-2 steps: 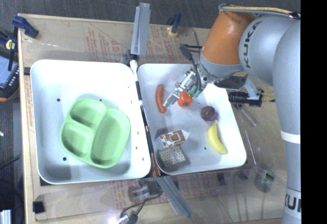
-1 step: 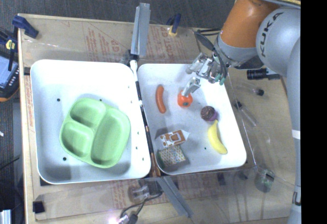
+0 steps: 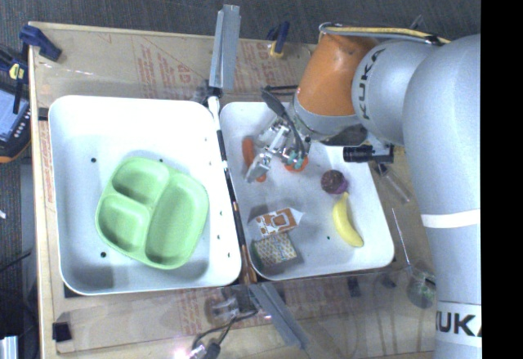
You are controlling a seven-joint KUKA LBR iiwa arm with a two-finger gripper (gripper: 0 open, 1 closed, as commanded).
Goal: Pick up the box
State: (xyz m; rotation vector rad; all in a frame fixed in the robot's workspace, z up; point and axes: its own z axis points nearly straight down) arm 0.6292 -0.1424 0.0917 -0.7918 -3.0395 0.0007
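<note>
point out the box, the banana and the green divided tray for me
box [image 3: 275, 222]: camera view, on its orange-and-white top face.
banana [image 3: 346, 222]: camera view, on the middle of its yellow body.
green divided tray [image 3: 175, 222]: camera view, on the floor of its large right compartment.

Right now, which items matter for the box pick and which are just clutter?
Belongs to the job:
- box, near the front of the right bin
- gripper, over the back of that bin

Lying about:
- banana
- dark round fruit
- orange item by the gripper
- patterned packet just in front of the box
- green divided tray in the left bin
</note>
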